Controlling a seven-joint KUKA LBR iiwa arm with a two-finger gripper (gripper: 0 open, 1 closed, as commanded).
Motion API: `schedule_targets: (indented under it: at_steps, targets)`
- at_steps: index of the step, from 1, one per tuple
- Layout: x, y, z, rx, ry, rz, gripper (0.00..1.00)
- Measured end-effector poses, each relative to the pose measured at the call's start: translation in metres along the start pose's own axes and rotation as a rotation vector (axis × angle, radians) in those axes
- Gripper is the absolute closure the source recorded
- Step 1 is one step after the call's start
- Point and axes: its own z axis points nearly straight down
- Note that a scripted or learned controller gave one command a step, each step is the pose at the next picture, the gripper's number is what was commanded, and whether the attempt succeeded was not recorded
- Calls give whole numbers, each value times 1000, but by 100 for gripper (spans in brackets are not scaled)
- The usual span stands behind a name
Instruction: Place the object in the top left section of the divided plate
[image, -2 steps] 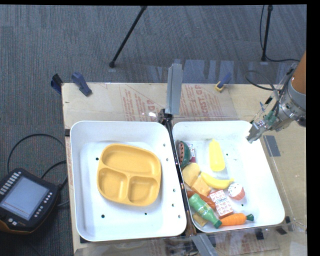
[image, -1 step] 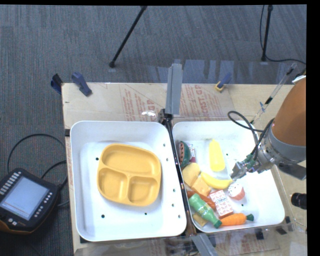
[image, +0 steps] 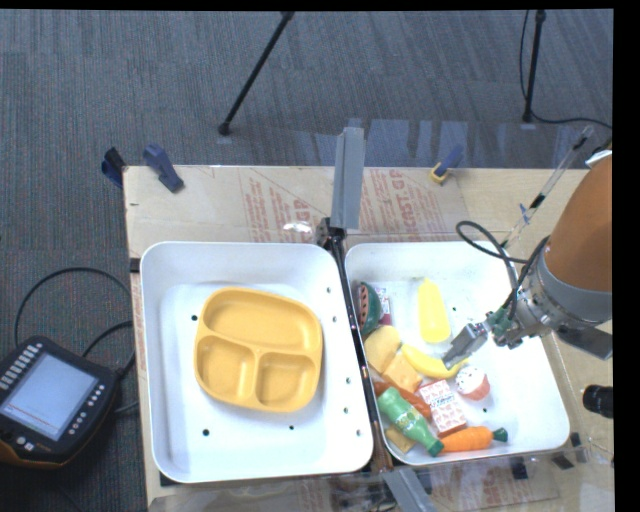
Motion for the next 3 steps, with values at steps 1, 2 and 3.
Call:
schedule_targets:
  at_steps: [1, 2, 3]
  targets:
    - [-15, -5, -48, -5, -3, -13, 0]
    - [8, 36, -118, -7, -4, -173, 0]
    - [-80, 102, -169, -5, -5, -365, 0]
